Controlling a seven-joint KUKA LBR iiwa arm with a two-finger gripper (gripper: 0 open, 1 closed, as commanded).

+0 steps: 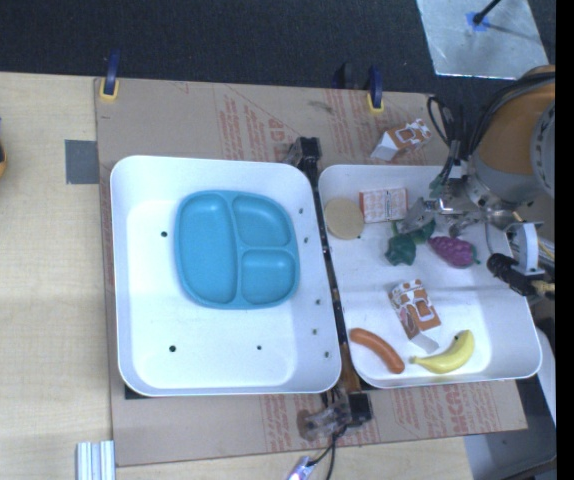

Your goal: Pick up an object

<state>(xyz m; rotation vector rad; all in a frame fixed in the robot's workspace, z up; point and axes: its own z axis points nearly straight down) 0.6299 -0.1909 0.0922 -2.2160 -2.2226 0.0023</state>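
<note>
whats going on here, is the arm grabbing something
The arm's gripper is down in the right bin, at its far side, close to a green toy and a purple toy. I cannot tell whether it holds anything. A banana, a sausage and a small carton lie nearer. The left bin holds a blue divided plate.

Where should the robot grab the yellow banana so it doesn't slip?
Probably around the middle of the banana, coming straight down from above. It lies flat near the front edge of the right bin, curving up toward its right end, so fingers closing across its thick middle should fit best. The hot dog lies close on its left, so stay clear of that end.
</note>
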